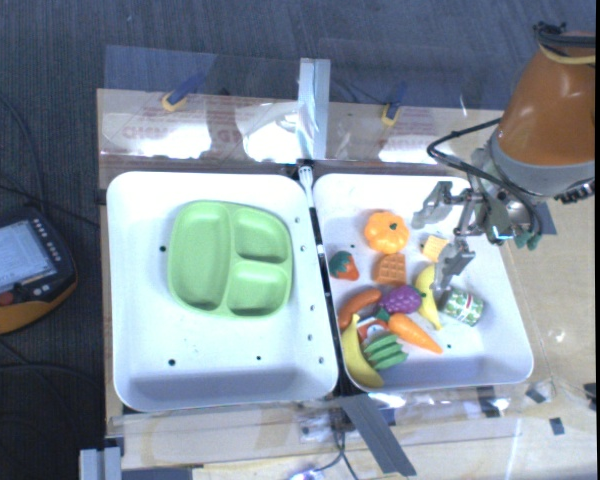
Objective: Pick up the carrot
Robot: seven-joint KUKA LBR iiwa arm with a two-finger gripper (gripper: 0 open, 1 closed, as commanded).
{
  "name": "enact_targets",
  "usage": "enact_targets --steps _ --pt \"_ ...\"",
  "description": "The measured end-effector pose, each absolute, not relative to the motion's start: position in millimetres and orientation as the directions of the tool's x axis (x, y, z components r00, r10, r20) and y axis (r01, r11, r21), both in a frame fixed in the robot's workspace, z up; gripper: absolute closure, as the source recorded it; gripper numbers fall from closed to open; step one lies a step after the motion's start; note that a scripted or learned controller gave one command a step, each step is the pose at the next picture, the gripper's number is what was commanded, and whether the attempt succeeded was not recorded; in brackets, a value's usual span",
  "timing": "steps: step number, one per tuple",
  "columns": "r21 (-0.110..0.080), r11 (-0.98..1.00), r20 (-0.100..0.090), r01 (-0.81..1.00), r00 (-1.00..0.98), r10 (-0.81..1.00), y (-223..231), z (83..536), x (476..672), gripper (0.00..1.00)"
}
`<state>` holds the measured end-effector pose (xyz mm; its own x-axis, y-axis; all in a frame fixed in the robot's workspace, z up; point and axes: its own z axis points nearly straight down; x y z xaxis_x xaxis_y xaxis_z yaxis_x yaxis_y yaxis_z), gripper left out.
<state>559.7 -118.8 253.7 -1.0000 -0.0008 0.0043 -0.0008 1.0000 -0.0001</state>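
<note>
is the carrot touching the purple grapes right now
Touching. The camera view shows the carrot's upper end tucked against the lower edge of the grapes, with no white bin floor between them.

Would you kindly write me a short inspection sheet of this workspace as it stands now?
Surface: two shallow white bins side by side on a bench.
Job's things: tapered orange toy carrot lies in the right bin, ungripped.
Clutter: orange toy pumpkin, purple grape bunch, yellow banana, green-labelled can; green divided plastic tray in the left bin.
Grippers: two-finger gripper over the right bin, jaws open.
Cables: black cable looping at the wrist.
Surroundings: handheld control pendant on dark carpet.
</note>
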Motion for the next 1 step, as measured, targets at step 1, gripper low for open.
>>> enact_targets --steps 1 --pt "0.001 0.999 0.008 -0.053 -0.999 -0.053 -114.3 111.1 620.2 0.00"
